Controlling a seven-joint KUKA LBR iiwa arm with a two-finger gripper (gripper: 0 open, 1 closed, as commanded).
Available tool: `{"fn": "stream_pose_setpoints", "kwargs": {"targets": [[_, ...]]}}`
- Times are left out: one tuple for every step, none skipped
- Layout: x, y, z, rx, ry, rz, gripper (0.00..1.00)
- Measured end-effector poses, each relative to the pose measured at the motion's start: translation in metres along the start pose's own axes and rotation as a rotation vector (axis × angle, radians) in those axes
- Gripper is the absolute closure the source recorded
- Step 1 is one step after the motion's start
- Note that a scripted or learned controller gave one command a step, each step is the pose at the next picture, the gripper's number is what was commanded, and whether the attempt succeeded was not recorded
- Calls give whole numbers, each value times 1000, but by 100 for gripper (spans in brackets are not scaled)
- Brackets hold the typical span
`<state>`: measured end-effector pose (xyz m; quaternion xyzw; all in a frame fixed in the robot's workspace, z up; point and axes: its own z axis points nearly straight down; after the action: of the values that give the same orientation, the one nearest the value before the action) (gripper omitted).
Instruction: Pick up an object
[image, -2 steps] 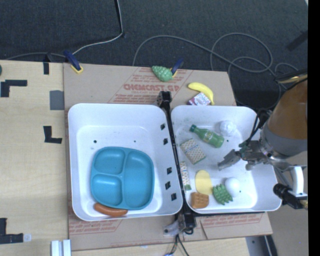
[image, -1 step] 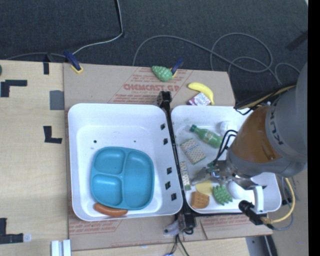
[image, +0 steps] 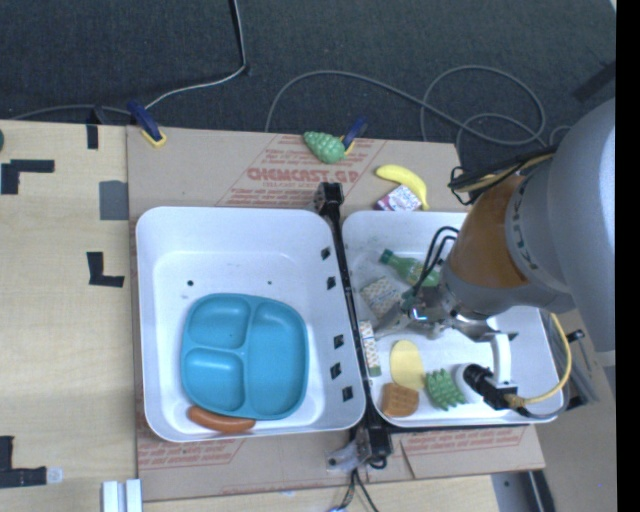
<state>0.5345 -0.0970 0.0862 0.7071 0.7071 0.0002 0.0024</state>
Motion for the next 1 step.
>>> {"fn": "stream_pose_setpoints", "kwargs": {"targets": [[-1,47,-1,1,2,-2,0]]}}
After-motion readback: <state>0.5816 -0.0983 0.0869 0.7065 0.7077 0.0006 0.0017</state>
